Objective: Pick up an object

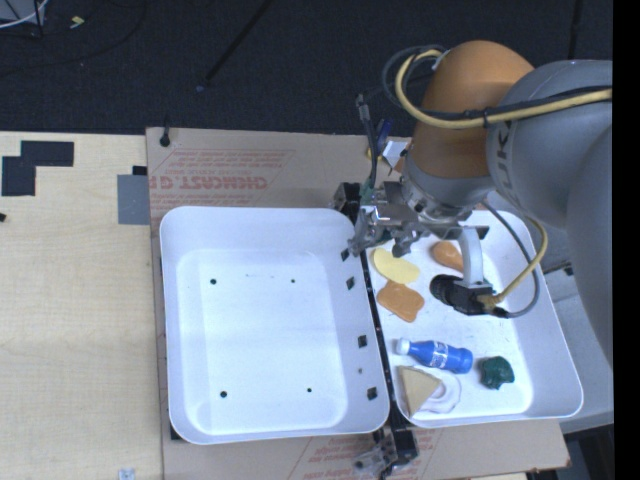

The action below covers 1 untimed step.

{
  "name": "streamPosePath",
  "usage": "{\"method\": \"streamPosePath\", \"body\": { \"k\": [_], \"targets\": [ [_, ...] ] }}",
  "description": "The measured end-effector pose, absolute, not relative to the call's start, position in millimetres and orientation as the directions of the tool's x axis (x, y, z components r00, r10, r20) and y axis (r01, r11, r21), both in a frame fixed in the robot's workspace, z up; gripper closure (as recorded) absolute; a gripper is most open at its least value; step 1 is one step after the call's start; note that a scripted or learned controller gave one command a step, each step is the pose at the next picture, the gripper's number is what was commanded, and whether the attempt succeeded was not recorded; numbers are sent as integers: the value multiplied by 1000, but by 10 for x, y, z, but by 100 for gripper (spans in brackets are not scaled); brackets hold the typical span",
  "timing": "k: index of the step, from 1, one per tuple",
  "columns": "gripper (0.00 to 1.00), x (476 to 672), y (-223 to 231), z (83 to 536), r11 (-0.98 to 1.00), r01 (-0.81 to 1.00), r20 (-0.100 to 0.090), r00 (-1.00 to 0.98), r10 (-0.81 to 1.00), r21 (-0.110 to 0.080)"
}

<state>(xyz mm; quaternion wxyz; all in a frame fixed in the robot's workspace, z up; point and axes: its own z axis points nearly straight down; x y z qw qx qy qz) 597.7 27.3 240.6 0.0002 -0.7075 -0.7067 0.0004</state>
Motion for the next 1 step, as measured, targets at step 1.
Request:
{"method": "streamPosePath", "body": {
  "k": [1],
  "targets": [
    [100, 6345, -38, 2748, -2, 1000, -1, 2, 1000, 3]
  ]
}}
